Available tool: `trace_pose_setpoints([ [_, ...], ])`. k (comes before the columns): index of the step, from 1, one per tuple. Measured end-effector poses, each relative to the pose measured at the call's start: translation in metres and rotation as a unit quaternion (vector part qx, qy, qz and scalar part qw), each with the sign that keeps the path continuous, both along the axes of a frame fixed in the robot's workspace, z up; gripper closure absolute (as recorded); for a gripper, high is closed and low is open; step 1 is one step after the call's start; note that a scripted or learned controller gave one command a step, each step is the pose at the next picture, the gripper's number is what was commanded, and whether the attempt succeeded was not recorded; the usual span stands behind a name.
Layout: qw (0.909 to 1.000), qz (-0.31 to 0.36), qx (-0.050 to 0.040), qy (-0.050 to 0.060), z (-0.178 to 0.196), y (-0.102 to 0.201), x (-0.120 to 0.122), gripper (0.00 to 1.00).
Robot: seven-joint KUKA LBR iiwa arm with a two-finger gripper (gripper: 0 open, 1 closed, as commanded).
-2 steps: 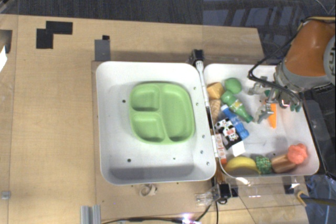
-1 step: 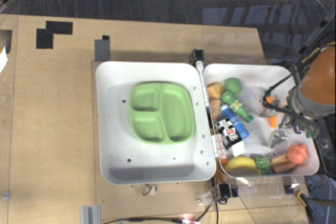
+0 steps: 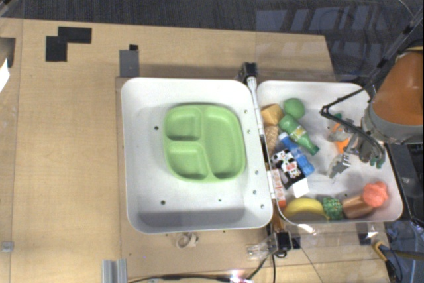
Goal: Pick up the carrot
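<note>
We have the gripper (image 3: 344, 159) low in the right bin (image 3: 391, 212), right over something orange that's probably the carrot (image 3: 340, 136), partly hidden by the wrist. Can't tell whether the fingers are apart or clamped. Toy food lines the bin's left wall and near edge; green tray (image 3: 202, 141) sits in left bin (image 3: 142, 209).

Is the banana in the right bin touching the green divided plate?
Apart. The camera view shows the banana lying in the right bin, while the green divided plate sits in the left bin, with both bins' walls between them.
</note>
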State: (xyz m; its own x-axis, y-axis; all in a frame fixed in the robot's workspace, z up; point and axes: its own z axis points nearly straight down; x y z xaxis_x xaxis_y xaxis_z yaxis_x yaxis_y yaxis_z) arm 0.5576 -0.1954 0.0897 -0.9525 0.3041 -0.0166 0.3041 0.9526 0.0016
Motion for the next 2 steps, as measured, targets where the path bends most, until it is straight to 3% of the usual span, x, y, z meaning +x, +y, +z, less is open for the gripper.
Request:
trace_pose_setpoints([
  [1,0.9921,-0.125,0.0023,0.0,-0.001,-0.009,0.064,0.0],
  [2,0.9652,-0.261,0.004,0.001,-0.001,0.012,0.016,0.0],
])
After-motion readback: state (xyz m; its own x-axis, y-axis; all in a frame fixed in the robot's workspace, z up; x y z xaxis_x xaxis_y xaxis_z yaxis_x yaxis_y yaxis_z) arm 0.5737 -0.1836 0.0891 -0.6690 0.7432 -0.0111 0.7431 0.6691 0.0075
